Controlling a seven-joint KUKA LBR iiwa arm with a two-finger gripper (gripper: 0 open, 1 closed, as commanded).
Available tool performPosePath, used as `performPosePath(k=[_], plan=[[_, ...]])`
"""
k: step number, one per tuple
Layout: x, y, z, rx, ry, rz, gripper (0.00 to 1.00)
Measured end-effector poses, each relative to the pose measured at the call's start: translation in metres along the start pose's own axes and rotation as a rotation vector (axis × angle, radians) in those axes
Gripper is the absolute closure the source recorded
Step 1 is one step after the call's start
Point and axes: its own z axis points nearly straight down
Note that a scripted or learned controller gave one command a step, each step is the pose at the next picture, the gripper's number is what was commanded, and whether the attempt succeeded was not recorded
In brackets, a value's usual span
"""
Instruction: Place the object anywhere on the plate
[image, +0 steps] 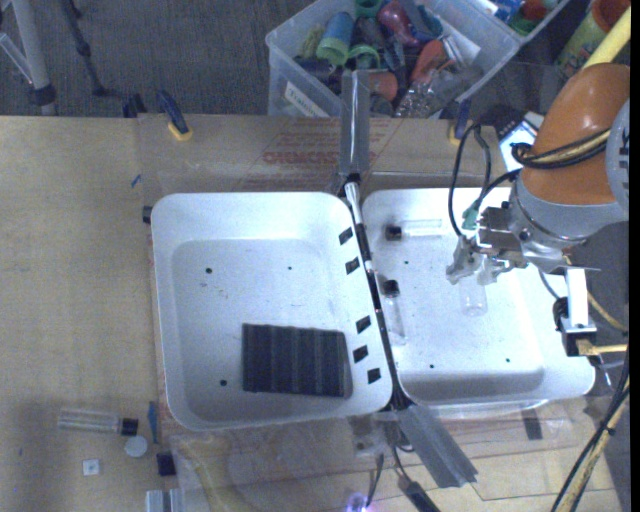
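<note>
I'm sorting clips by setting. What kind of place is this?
Probably a robotics lab bench: a grey-and-orange arm reaches over two white bins, a clear tub of mixed colourful objects stands behind, and cables run across the wooden bench.

Even, diffuse overhead light; moderately bright. White bins near overexposed, surface detail washed out. Soft shadow along inner bin walls. Dark ribbed plate reads flat, little texture. Overall soft focus, low resolution, visible compression noise. Small purple glare spot at bottom edge. Orange arm band slightly blurred.
</note>
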Motion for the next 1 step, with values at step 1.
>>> performPosePath(k=[1], plan=[[0.0839, 0.0105, 0.0595, 0.008, 0.0, 0.196, 1.0]])
